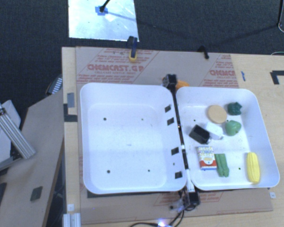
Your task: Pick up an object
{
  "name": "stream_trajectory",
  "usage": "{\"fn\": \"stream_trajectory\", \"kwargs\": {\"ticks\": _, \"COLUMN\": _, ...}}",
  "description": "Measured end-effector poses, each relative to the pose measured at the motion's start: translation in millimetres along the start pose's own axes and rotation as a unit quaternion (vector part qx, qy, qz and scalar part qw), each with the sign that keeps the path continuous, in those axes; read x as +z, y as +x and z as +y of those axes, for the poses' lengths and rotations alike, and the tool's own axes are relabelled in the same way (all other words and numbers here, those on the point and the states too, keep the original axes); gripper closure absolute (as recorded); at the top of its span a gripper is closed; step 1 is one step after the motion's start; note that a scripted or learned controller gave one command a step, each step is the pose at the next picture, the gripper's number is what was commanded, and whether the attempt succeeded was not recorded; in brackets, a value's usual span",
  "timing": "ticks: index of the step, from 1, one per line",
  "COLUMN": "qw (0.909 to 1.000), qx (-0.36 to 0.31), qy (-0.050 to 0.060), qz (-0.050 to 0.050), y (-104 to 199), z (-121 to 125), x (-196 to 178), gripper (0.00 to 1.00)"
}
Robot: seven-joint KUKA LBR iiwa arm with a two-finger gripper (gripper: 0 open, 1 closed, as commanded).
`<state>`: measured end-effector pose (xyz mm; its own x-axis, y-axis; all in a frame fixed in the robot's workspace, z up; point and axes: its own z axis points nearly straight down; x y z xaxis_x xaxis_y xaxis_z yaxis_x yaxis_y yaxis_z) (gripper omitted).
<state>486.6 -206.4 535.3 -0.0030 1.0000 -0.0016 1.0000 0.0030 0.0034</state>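
Seven objs crowd right bin [262, 122], incl. yellow corn [252, 167], black block [199, 134]; fingers' state: can't tell.

A brown board [146, 63] lies under two white bins; red print on it, seen upside down from the camera, reads roughly "CHEMCAST GP" at the upper middle of the frame, left of a yellow clamp [132, 56]; the same red print repeats at the upper right [222, 74], partly cut off by the right bin [262, 122]; smaller red lines beneath both are too fine to read; more red print peeks out below the bins at the bottom middle, unreadable; in the right bin, a small red and white box [206, 158] carries a printed label, too small to make out.
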Motion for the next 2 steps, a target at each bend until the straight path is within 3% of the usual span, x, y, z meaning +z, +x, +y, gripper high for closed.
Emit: {"fn": "stream_trajectory", "kwargs": {"ticks": 2, "qw": 1.0, "qx": 0.0, "qy": 0.0, "qz": 0.0, "y": -0.2, "z": 0.0, "x": 0.0, "gripper": 1.0}}
